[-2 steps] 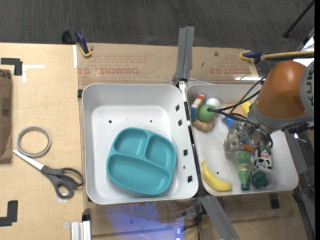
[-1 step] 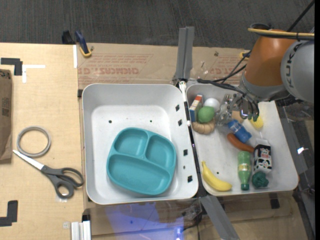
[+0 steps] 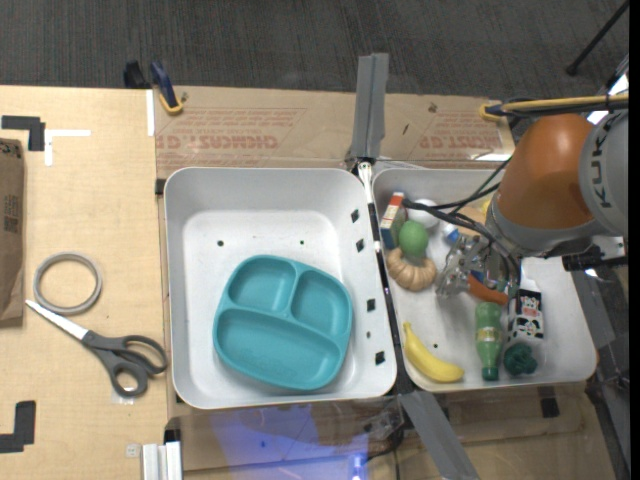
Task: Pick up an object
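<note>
Gripper [image 3: 462, 268] low in right bin [image 3: 575, 368], mid-bin; claw state unclear. Banana [image 3: 432, 360] near front edge: light, smooth, curved; grasp across middle.

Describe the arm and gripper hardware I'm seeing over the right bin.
The arm is grey with a rounded orange band above the wrist and partial dark lettering on its side. Black cables run along the wrist to a small metallic gripper.
</note>
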You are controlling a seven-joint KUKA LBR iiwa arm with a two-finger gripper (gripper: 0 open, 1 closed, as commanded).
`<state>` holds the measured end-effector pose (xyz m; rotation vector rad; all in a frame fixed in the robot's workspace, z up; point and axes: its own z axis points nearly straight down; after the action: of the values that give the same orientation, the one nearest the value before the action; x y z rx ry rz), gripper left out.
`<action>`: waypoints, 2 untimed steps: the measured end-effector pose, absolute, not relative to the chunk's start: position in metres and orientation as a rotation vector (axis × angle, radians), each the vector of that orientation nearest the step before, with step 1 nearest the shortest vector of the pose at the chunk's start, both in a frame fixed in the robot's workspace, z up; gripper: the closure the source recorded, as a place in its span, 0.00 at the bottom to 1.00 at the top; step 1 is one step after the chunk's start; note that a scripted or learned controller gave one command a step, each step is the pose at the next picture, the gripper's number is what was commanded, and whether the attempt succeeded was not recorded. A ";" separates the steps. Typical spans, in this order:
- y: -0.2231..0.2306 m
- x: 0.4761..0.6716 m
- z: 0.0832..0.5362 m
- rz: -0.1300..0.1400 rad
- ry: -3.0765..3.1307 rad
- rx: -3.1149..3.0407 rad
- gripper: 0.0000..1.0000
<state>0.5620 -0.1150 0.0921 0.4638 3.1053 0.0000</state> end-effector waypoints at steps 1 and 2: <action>-0.126 0.519 0.092 -0.001 3.097 0.523 0.00; -0.190 0.488 0.092 0.003 3.115 0.404 0.00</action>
<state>0.4878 -0.1905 0.0917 0.4040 3.1150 0.0032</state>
